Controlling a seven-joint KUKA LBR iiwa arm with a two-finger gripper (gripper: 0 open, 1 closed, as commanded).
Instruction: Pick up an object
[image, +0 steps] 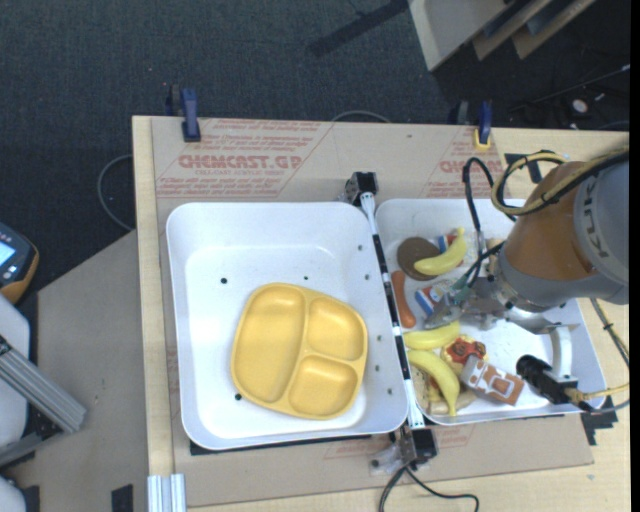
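Note:
The right bin (590, 345) holds a heap of small things. A brown disc (413, 256) lies at its back with a yellow banana (441, 260) across it. An orange sausage (402, 298) lies along the left wall, beside a blue, red and white item (429, 298). Nearer the front are two more bananas (432, 337) (441, 381), a red and orange toy (465, 352) and a brown and white box (496, 384). My gripper (467, 300) hangs low over the middle of this bin, just right of the blue, red and white item and above the front bananas.
The left bin (200, 250) holds a yellow divided plate (298, 349). A black divider rail (383, 290) runs between the bins. Blue clamps (187, 108) (483, 122) stand at the bench's back edge. The arm's orange band (545, 235) covers the right bin's back right part.

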